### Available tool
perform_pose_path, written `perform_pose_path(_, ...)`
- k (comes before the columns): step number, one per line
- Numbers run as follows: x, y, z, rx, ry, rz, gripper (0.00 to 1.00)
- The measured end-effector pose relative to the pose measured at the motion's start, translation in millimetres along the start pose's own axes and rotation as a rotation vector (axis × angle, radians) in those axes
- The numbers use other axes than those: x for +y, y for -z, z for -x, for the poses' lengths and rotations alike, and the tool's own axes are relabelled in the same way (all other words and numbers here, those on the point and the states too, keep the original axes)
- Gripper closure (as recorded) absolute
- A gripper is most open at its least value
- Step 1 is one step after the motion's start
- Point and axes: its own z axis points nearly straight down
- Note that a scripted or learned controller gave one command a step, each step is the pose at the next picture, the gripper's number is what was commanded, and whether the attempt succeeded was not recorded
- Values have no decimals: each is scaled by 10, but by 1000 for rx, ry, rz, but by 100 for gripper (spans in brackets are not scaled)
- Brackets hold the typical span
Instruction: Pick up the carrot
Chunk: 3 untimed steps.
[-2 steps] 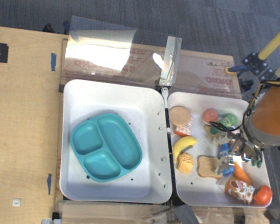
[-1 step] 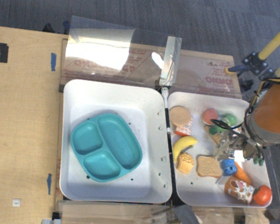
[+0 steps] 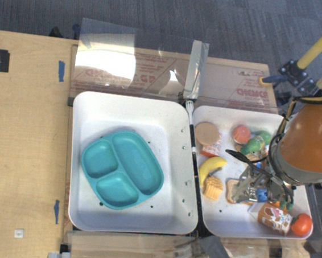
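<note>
Low, gripper — over right bin (crowded); carrot unclear

The 2 bins are white, the left holding a teal 3-part plate, the right a yellow banana, yellow corn, a red tomato and a green-and-red fruit, on a tan worktop.
</note>
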Motion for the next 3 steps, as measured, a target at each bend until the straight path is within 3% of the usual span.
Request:
perform_pose_path(1, -11, -25, -13, 5, -2, 1, 0)
perform_pose_path(2, -114, -779, 281, -12, -27, 2, 0)
perform_pose_path(3, -213, -775, 119, -16, -715, 9, 0)
